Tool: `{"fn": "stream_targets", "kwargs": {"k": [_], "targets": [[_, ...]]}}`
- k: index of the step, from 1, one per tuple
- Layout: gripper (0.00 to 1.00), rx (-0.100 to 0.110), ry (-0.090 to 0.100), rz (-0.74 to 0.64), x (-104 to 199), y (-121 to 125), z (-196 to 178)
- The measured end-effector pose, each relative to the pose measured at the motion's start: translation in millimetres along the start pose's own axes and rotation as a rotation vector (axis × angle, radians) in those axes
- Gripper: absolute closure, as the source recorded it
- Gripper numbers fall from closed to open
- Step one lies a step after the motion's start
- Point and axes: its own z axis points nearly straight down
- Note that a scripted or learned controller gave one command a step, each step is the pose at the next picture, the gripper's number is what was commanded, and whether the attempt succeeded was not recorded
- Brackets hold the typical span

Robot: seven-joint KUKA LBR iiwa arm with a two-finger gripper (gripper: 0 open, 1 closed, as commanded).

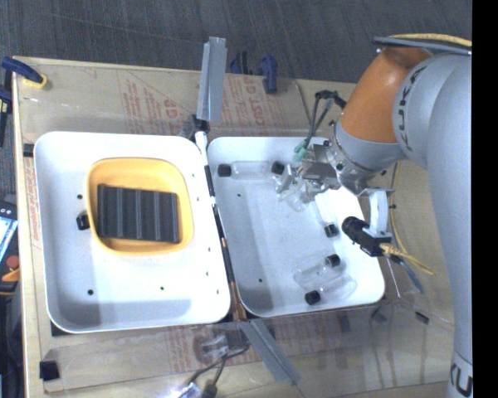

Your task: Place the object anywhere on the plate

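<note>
Left bin: yellow plate with dark ribbed centre | Right bin: several clear bottles with black caps, two near front right corner, one at back edge | Gripper: over right bin's back area amid clear bottles; opening and any hold cannot be told | Surface: brown board.

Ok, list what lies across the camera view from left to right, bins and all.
Left bin → yellow plate with its dark ribbed insert → right bin → clear bottles with black caps → gripper → grey arm with the orange band.
</note>
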Motion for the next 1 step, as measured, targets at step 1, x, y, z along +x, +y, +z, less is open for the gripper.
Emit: {"fn": "stream_targets", "kwargs": {"k": [1], "targets": [[1.0, -0.001, -0.001, -0.09, 65.4, 45.7, 8.6]]}}
